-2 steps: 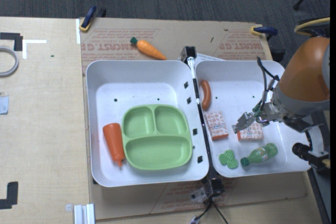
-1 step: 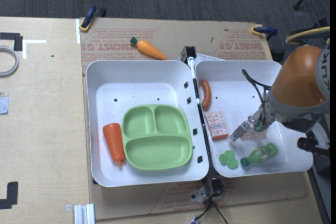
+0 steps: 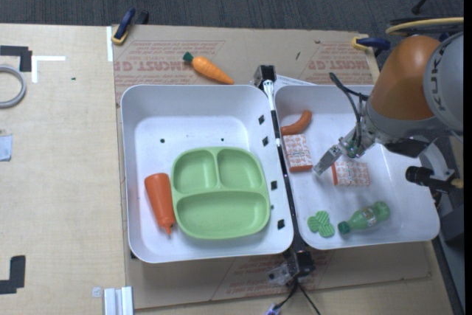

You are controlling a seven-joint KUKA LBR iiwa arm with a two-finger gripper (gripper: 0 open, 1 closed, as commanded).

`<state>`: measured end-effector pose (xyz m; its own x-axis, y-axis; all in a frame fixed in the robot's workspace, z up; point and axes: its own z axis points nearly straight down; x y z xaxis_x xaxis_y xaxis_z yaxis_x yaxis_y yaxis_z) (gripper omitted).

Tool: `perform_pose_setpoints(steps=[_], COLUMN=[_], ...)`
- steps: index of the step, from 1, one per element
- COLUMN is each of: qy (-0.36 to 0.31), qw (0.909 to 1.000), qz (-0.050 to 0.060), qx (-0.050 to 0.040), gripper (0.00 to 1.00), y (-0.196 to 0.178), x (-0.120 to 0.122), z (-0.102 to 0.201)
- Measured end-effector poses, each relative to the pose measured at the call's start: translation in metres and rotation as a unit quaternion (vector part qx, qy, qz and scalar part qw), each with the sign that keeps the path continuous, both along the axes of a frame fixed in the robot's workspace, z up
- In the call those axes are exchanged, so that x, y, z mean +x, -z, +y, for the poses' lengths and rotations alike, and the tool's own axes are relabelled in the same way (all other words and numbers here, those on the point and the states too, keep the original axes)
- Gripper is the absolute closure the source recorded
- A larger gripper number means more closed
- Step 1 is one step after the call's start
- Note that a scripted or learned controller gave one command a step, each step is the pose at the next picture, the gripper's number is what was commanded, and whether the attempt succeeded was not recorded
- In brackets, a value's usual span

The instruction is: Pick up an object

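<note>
Two shallow white plastic bins sit side by side. Nearest me in the right bin (image 3: 413, 232), toward five o'clock, a small green plastic bottle (image 3: 365, 217) lies on its side beside a ridged green leaf-shaped toy (image 3: 321, 222). Above them a red-and-white printed packet (image 3: 351, 173) lies flat, and the two-finger gripper (image 3: 333, 157) hangs just at its ten o'clock edge, fingers spread apart, clasping nothing. Another red-and-white packet (image 3: 298, 153) and a curved orange sausage toy (image 3: 296, 122) lie toward eleven. The left bin (image 3: 147, 107) holds a green three-section plate (image 3: 220, 192) and an orange carrot-shaped toy (image 3: 159, 200). Farther off, on cardboard, rests a small orange carrot with a green top (image 3: 208, 68).
</note>
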<state>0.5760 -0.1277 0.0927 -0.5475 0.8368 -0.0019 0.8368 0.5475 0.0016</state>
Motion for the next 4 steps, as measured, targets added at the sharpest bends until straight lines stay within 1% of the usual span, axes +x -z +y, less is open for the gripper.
perform_pose_setpoints(steps=[1,2,3,4], qy=[-0.081,-0.081,-0.079,-0.029], qw=[0.9968,0.9967,0.9968,0.9996], qz=[0.001,0.001,-0.001,0.0], qx=[0.0004,0.0003,-0.0001,-0.0001], gripper=[0.0,0.0,1.0,1.0], y=[0.0,0.0,-0.01,-0.121], x=[-0.04,-0.04,-0.039,-0.065], z=[0.02,0.02,0.02,0.081])
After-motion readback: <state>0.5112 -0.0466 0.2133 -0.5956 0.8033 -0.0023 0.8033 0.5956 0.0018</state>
